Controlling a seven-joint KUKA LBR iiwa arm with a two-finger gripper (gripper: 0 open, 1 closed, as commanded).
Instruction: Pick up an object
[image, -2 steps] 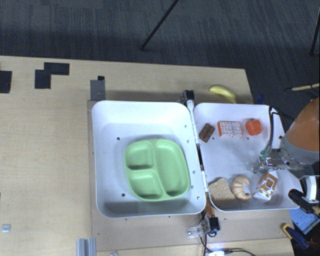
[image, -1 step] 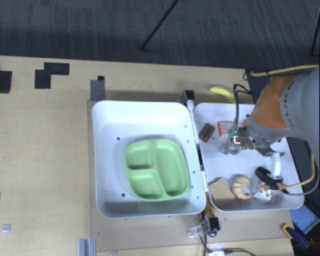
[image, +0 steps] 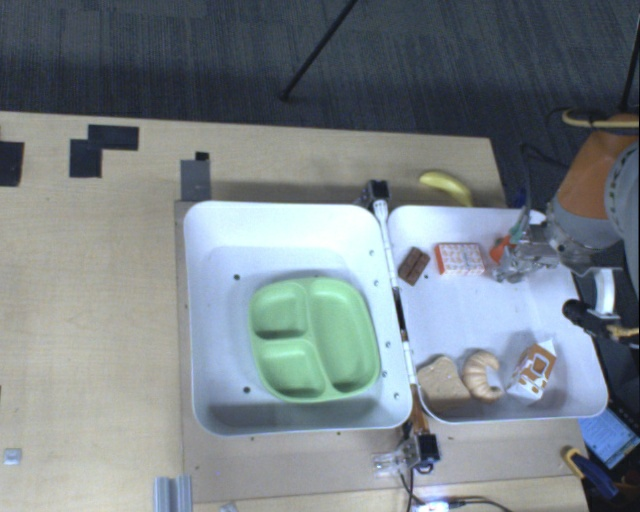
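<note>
My gripper (image: 516, 262) hangs over the far right side of the right bin (image: 585, 405); I cannot tell how it is set. Just to its left lies a small flat box with an orange-and-white pattern (image: 460, 259), the nearest thing to take. It looks light and stiff, probably smooth card, so I would close across its narrow sides. Further left sits a brown block (image: 413, 265). Nearer the camera lie a croissant (image: 483, 373) and a small carton (image: 533, 369).

Grey arm (image: 610, 210), orange band (image: 590, 165), small metallic wrist end.
</note>
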